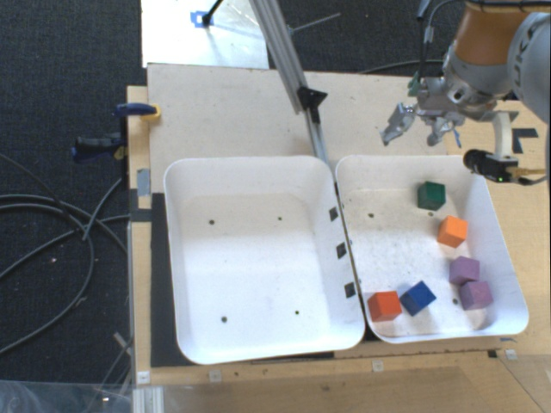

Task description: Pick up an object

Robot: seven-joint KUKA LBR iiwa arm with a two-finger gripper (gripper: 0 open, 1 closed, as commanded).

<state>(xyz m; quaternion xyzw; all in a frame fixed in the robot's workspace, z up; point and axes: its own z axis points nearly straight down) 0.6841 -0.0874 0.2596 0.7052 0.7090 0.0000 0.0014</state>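
Several small blocks lie in the right bin [491, 231]: a green block [431, 195] near the back, an orange block [452, 231] beneath it, two purple blocks [464, 270] [475, 295] by the right wall, a blue block [417, 298] and a red block [384, 305] near the front. My gripper [420, 127] hangs above the bench behind the right bin's back rim, up and left of the green block. Its fingers [396, 127] stand spread apart with nothing between them.
The left bin [250, 256] sits beside the right one, sharing a divider with black tabs. A slanted metal pole [288, 50] crosses the bench behind the bins. A blue clamp [112, 144] grips the bench's left edge. Cables lie on the dark floor at left.
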